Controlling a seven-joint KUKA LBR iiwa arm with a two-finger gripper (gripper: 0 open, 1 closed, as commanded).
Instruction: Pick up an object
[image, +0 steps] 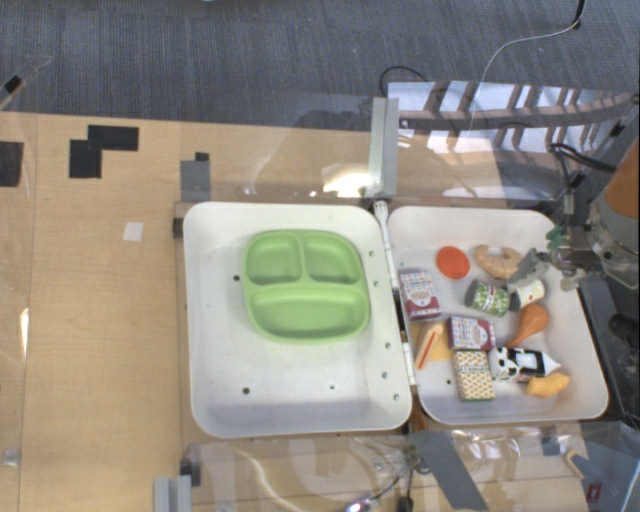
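One grey metal gripper (553, 262) hangs at the right edge of the right-hand shallow white bin (590, 400), its fingers reaching in toward the toys; whether they stand apart or together cannot be told from this slanted angle, and nothing shows between them. Just left of the gripper lies a small white cylinder with a dark end (528, 293), and above that a tan, lumpy bread-like piece (497, 261), which may be a toy pastry. Left of the bread piece sits a flat round orange-red disc (453, 262). Below the gripper, an orange drumstick-shaped toy (531, 322) lies tilted, with a green-and-white printed can (487, 298) on its side to its left. Farther from the gripper are a black-and-white cow-patterned carton (520, 363), a yellow-orange wedge (548, 384), two small printed boxes (470, 348) one below the other, a red-and-white carton (419, 294) and a thin orange stick (427, 346). Well left of the gripper, in the left white bin (215, 390), rests a light green plastic divided plate (305, 285).
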